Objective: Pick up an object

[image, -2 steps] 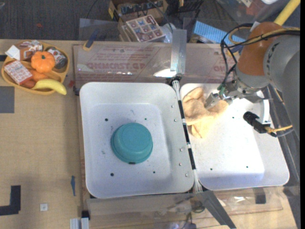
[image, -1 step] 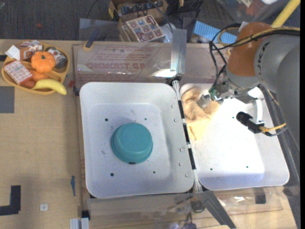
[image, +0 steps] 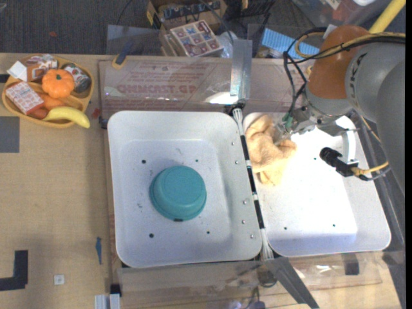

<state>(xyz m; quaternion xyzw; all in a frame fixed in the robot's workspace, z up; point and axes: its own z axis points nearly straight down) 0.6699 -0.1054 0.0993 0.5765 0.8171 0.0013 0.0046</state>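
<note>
The teal round plastic bowl (image: pixel 178 192) is sitting upside down near the middle of the left shallow white bin (image: pixel 129 134), well apart from everything else. Beside it, the right shallow white bin (image: pixel 335 224) is carrying a crumpled pale yellow cloth (image: pixel 265 149), which is lying in that bin's far left corner, touching the divider between the two bins.

The grey arm with its orange band (image: pixel 360 69) is reaching in over the table's far right corner, and its tool (image: pixel 286 126) is pressing down at the cloth's right edge — whether it is open or closed around the fabric I cannot tell, since the wrist and cables are hiding that part. A black cable end (image: pixel 338 159) is hanging over the right bin just beside the cloth.

At the table's far left corner a yellow shallow dish (image: pixel 19 105) is holding toy food — a small orange pumpkin (image: pixel 58 82), a yellow banana (image: pixel 67 115) and a few printed packets. A clear plastic sheet (image: pixel 174 85) is lying along the far edge behind the left bin.
</note>
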